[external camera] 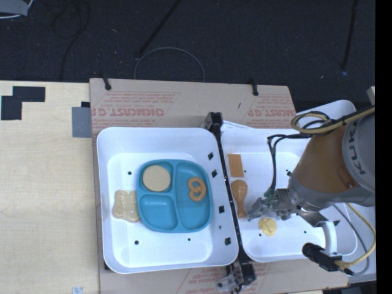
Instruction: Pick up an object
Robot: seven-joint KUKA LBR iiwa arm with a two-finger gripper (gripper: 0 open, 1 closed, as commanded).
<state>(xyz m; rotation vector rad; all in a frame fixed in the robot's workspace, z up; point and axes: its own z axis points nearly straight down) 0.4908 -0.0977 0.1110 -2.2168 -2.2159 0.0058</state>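
My gripper [263,207] hangs low over the right bin [288,255], on the end of the grey arm with its orange band [324,164]. Just left of it lies a brown drumstick-shaped piece [239,195], and a small yellow lump [267,226] lies right below it. An orange rectangular piece [235,164] sits further back along the bin's left wall. I see nothing held in the gripper.
The left bin [116,146] holds a blue divided plate [165,216] with a round tan disc [156,178] and a pretzel [196,189] on it. A pale toast-like piece [125,205] lies beside the plate's left edge. A black divider [223,182] separates the bins.
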